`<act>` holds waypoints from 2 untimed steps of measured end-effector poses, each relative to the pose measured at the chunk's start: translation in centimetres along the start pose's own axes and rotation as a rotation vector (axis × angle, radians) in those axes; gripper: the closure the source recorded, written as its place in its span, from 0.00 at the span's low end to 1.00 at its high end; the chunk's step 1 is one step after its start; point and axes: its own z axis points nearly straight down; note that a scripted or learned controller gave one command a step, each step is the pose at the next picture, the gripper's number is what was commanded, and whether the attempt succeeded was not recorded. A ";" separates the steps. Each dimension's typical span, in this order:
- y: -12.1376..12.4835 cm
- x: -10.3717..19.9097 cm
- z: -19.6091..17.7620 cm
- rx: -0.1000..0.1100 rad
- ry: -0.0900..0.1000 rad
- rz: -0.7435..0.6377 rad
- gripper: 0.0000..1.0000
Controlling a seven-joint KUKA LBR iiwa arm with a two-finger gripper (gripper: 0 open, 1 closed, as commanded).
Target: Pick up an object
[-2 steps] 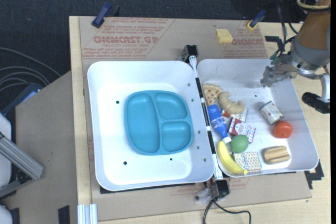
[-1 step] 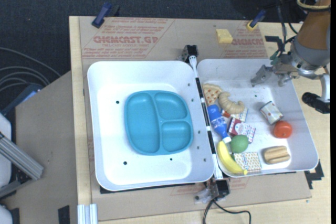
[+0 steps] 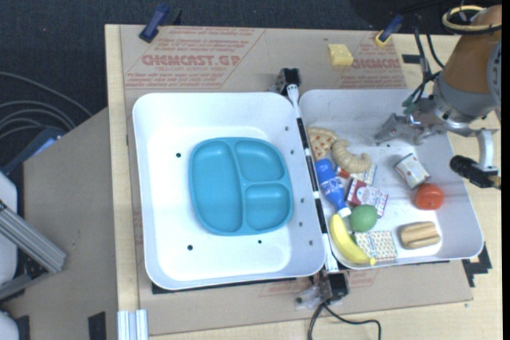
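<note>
Gripper (image 3: pixel 396 129) fingers splayed apart, clamping nothing; small white carton (image 3: pixel 411 170) just below them. Pick not started.

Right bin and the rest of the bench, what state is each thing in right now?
Gripper: low over right bin, nothing seen between its fingers.
Blue tray: flat in left bin, compartments bare.
Banana: lying against the divider.
Tomato: loose, untouched.
Bread roll: lying flat.

The arm (image 3: pixel 472 64) is cut off by the frame's right edge, the end effector (image 3: pixel 409 127) at mid-right is blurred, and small packets (image 3: pixel 368 197) overlap illegibly.
</note>
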 end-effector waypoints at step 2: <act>0.0 -0.1 -1.0 0.000 -0.003 -0.001 0.00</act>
